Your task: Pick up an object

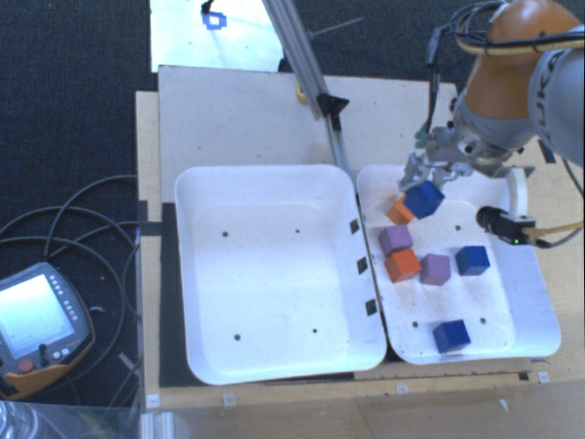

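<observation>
Hanging just under the gripper [430,174] in the upper part of the right bin [539,337], the blue cube [424,199] looked small, stiff and probably light. Whether the jaws were clamped on it could not be told; its flat opposite faces seemed the best hold.

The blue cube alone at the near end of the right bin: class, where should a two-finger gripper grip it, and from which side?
Take the blue cube from straight above, fingers closing on two opposite side faces. It sits flat on the right bin floor, slightly rotated, so turn the wrist to match. No other block crowds it, so probably either pair of faces works.
</observation>
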{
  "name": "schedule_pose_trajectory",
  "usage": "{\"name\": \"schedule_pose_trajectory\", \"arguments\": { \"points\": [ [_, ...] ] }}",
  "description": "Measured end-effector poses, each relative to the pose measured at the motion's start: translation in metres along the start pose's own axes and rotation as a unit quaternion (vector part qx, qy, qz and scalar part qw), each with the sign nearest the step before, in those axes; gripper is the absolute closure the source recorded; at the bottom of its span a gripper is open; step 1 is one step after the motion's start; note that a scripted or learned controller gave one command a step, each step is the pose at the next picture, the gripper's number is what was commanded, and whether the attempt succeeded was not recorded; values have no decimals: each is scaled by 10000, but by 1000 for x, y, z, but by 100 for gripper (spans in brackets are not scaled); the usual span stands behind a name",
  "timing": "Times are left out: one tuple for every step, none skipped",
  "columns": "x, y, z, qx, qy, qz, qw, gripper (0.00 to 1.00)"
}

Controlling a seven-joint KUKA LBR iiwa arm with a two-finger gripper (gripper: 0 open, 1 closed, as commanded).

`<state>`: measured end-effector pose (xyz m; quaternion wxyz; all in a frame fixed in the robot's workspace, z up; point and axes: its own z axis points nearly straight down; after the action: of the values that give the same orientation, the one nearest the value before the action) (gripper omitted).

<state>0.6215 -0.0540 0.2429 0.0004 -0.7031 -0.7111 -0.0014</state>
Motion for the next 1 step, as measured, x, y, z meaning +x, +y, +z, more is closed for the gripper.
{"name": "schedule_pose_trajectory", "arguments": {
  "points": [
    [52, 8, 8, 3, -2, 2, 10000, 100]
  ]
}}
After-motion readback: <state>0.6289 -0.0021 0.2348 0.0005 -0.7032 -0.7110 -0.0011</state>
